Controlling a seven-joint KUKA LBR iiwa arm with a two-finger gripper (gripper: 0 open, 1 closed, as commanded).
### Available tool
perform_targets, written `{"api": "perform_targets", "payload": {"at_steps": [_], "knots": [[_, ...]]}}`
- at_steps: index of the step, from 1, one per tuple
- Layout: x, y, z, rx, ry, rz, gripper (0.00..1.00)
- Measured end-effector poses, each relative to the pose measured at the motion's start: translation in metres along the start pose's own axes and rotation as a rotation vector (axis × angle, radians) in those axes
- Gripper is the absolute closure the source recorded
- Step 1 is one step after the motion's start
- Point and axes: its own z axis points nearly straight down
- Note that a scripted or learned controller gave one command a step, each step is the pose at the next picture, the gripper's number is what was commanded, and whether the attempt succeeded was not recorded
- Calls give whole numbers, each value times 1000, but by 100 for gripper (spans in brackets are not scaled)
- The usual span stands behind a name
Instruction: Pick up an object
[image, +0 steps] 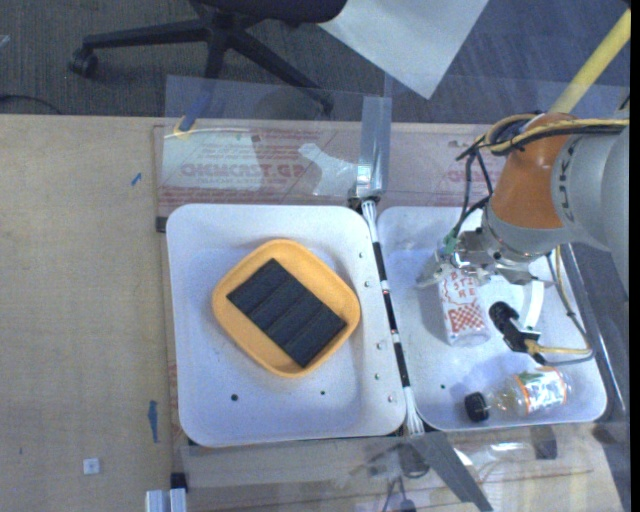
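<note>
**Camera view: robot arm over two white bins holding three loose objects**

Two shallow white bins sit side by side on a wooden bench. The left bin holds one object: a yellow tray with rounded corners, turned diagonally, with a black ribbed slab lying in it. The tray sits near the bin's centre, with bare white floor on all sides, widest along the near and left edges.

The right bin holds two objects. One is a small carton with a red-and-white checked pattern, near the bin's middle. The other is a clear plastic bottle with a black cap, lying on its side close to the near edge, cap pointing left. The two are apart from each other.

One grey arm with an orange band reaches in from the right over the right bin. Its hand is just above the top of the carton; whether the fingers are apart or together cannot be told. A black part with a yellow cable lies just right of the carton. The bin's far-left corner is open floor.
</note>
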Motion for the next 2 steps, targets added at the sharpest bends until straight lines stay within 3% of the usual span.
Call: {"api": "perform_targets", "payload": {"at_steps": [1, 2], "knots": [[-1, 1, -10, -4, 0, 4, 100], [33, 35, -101, 17, 6, -178, 100]]}}
